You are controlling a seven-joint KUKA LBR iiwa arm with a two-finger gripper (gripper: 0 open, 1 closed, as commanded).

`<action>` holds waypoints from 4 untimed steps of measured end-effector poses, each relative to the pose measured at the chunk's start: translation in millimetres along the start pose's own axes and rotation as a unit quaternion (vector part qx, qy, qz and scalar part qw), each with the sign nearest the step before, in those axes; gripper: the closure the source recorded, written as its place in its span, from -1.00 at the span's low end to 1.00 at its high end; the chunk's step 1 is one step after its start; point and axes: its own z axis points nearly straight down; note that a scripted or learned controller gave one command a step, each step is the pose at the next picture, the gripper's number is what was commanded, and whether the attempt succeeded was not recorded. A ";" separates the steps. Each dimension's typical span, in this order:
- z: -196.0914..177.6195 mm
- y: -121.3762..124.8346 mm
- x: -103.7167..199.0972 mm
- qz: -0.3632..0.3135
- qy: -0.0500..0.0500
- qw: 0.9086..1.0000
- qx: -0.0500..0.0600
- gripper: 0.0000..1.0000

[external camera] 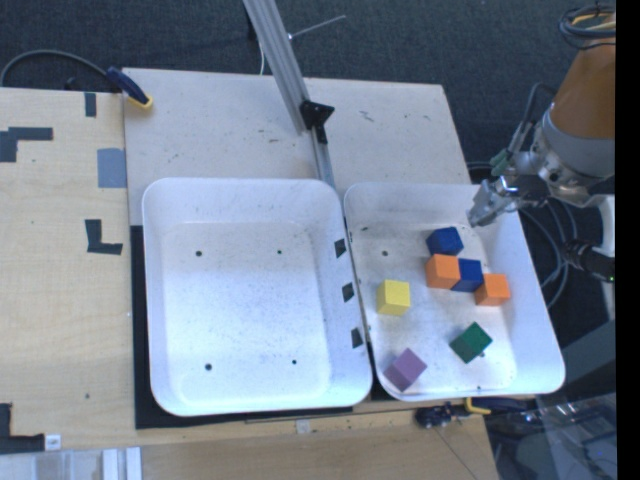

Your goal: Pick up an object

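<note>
The right bin (395, 208) holds several small blocks. A blue block (444, 241) lies toward the back, and an orange block (442, 270) touches a second blue block (468, 274), with another orange block (492, 289) beside them. A yellow block (394, 296) sits near the bin's middle, a green block (470, 342) to the front right and a purple block (406, 367) at the front. My gripper (486, 204) hangs over the bin's back right corner, just above and right of the first blue block, with nothing seen in it.
The left bin (160, 203) stands beside the right one. A metal rail (285, 63) slants down from the top to the gap between the bins. A blue and yellow clamp (130, 87) and a cable lie on the bench at the back left.
</note>
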 end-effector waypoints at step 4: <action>43.7 -2.3 207.6 -0.002 0.001 1.000 0.003 1.00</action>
